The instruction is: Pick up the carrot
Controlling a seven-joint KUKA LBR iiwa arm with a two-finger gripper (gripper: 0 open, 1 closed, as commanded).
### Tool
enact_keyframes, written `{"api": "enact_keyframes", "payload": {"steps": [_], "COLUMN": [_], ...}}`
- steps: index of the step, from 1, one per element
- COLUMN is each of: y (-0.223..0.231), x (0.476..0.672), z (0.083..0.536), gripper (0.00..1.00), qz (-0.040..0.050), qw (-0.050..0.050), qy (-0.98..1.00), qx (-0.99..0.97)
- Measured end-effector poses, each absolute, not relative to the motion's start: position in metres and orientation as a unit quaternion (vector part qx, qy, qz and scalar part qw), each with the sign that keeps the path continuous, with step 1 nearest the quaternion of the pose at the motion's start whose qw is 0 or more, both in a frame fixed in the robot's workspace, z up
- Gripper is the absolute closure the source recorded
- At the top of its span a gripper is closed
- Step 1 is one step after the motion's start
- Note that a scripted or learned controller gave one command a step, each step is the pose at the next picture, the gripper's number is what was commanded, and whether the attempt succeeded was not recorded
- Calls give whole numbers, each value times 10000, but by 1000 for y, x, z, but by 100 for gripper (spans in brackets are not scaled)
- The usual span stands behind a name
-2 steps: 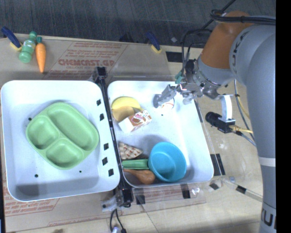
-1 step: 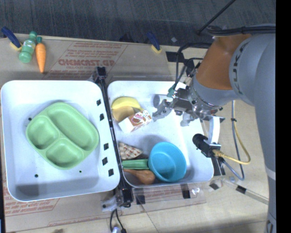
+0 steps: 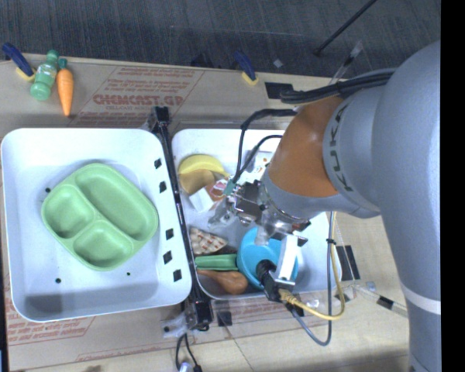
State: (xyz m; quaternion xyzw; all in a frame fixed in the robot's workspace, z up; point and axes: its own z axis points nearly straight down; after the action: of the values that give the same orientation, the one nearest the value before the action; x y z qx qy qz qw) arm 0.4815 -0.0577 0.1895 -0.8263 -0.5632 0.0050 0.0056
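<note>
The carrot, orange with a green top, lies on the brown cardboard beyond the left bin's far left corner, outside both bins. It rests beside a green toy bottle. My gripper is low in the right bin, just right of a yellow banana and far from the carrot. The wrist and grey arm hide much of that bin.
A green divided plate lies in the left bin. In the right bin's near part are a blue cup, a waffle-like piece, a green item and a brown item. Blue clamps sit on the far edge.
</note>
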Motion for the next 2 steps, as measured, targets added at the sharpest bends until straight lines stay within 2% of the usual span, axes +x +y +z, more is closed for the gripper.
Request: {"api": "enact_keyframes", "payload": {"steps": [1,2], "y": [-6,-93], "x": [552,585], "z": [190,209], "gripper": [0,0], "qz": [48,35], "qw": [30,22], "qy": [-4577,-4703], "qx": [-8891,-8825]}}
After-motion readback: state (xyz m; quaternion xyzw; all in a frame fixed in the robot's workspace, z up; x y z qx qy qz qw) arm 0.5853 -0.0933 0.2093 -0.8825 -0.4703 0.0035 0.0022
